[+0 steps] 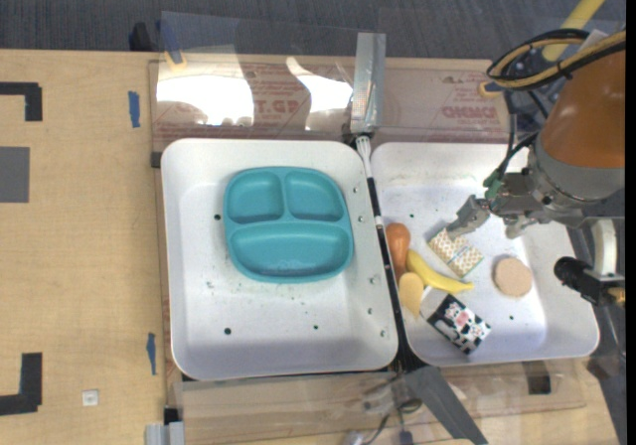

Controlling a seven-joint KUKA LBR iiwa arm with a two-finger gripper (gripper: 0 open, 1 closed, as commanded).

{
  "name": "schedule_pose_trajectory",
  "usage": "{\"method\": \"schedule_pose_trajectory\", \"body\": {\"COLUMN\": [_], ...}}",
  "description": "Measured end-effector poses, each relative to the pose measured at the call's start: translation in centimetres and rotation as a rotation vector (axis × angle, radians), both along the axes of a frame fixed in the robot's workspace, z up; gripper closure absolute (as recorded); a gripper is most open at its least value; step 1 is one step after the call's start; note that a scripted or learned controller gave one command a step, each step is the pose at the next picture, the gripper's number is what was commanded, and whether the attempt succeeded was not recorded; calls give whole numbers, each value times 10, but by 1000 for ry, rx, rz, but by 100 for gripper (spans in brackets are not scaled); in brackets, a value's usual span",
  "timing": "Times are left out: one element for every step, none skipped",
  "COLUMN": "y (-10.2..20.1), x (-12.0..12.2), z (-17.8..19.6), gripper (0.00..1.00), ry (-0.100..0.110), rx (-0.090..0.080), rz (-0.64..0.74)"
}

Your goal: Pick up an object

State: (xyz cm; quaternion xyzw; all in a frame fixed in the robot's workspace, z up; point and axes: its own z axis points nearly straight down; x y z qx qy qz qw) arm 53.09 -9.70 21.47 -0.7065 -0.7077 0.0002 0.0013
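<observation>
The right bin (556,329) holds several small items. There is an orange oval piece (397,238), a yellow banana (440,276), a round yellow fruit (409,290), a tan patterned block (457,254), a flat tan disc (514,277) and a black-and-white carton (457,322). My gripper (490,222) hangs over the middle of this bin, open. Its left finger (465,221) slants down to just above the patterned block. Its right finger (518,224) is above the tan disc. Nothing is between the fingers.
The left bin (189,264) carries a teal divided plate (288,224). A ridge (376,234) where the two bin rims meet lies close to the orange piece. Clear plastic sheeting (258,85) stands behind the bins. Cables (527,61) loop above the wrist.
</observation>
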Motion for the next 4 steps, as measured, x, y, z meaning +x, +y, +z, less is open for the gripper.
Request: {"method": "schedule_pose_trajectory", "body": {"y": [5,54,32,0], "x": [19,29,-35,-30], "z": [-106,-27,-30,-123], "gripper": [0,0,0,0], "ry": [-17,-11,-2,-2], "rx": [-1,-2,0,0], "rz": [223,387,718,606]}}
